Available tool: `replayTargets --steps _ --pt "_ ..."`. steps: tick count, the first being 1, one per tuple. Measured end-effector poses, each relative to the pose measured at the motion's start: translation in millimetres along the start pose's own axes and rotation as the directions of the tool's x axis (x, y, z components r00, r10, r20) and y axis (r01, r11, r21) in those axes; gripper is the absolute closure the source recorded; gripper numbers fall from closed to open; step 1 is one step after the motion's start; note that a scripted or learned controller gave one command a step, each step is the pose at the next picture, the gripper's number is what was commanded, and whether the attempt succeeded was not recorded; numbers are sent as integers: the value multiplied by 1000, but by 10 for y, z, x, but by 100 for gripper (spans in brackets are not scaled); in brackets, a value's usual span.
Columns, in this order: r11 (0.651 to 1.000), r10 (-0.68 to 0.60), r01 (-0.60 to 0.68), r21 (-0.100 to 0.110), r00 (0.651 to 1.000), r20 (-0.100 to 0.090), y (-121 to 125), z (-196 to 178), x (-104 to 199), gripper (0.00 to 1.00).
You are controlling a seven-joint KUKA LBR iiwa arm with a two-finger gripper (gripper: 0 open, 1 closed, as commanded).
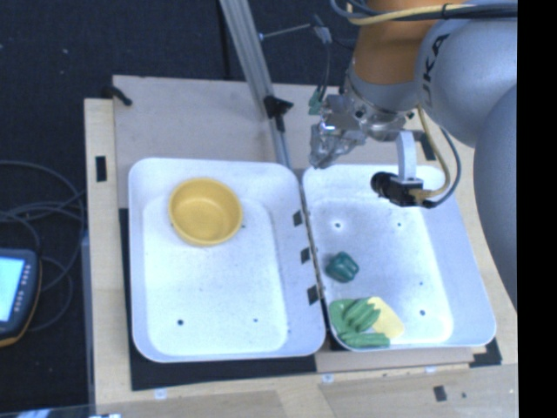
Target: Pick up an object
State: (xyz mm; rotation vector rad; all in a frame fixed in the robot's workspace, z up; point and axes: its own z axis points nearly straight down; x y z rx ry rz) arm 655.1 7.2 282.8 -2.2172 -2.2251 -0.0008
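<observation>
**Camera view: what's grabbable in the right bin**

Gripper (324, 153) hangs over the far left corner of the right bin (452, 259), nothing between its fingers; I can't tell if they're spread or pressed together, too small and cluttered. Closest candidate is the small green pepper-looking toy (341, 266), mid-bin near the divider. My guess: light, hard plastic, a bit slick and rounded, so pinch across its middle. The green-and-yellow pile (365, 317) at the near edge is a jumble I can't separate. A yellow bowl (205, 211) sits in the left bin (157, 320).
</observation>
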Motion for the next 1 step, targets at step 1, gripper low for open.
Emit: replayTargets --steps 1 --pt "1000 0 0 0 1000 0 -196 121 467 100"
